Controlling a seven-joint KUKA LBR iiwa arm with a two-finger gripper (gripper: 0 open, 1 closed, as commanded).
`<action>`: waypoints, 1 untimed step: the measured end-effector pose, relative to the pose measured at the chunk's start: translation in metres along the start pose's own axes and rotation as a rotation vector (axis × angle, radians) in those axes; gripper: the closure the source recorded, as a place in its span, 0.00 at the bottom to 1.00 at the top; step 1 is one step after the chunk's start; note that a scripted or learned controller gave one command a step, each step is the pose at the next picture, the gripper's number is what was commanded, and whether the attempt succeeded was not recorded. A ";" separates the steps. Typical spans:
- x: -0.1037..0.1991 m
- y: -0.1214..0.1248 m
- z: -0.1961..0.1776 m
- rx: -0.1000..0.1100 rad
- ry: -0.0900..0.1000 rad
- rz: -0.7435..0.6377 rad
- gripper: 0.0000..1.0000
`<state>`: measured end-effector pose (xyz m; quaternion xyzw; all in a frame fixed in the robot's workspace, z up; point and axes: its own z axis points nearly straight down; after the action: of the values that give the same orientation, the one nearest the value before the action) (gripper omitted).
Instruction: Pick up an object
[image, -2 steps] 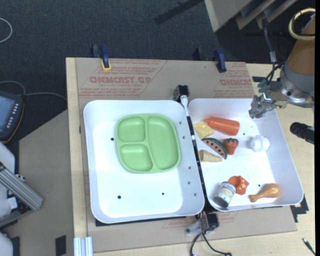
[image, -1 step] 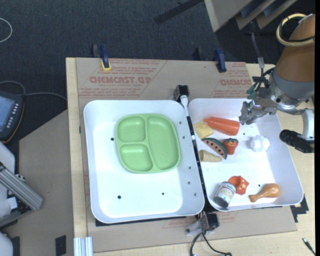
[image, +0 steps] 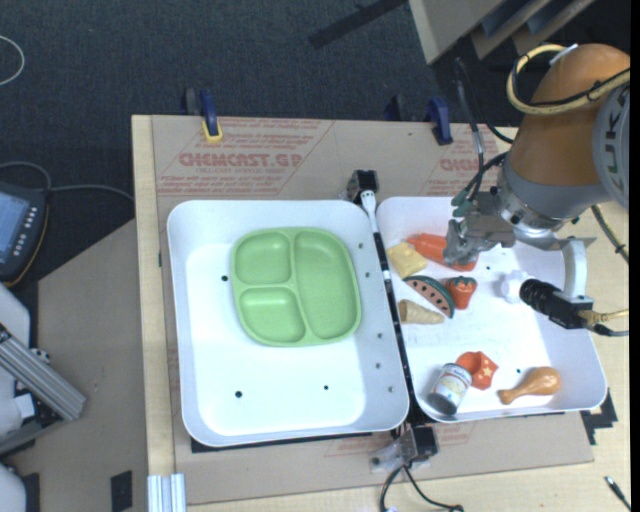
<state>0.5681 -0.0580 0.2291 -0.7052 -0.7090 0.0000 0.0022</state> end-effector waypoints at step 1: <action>0.041 -0.020 -0.003 0.000 -0.001 0.001 1.00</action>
<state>0.5475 -0.0169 0.2320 -0.7056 -0.7086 0.0003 0.0018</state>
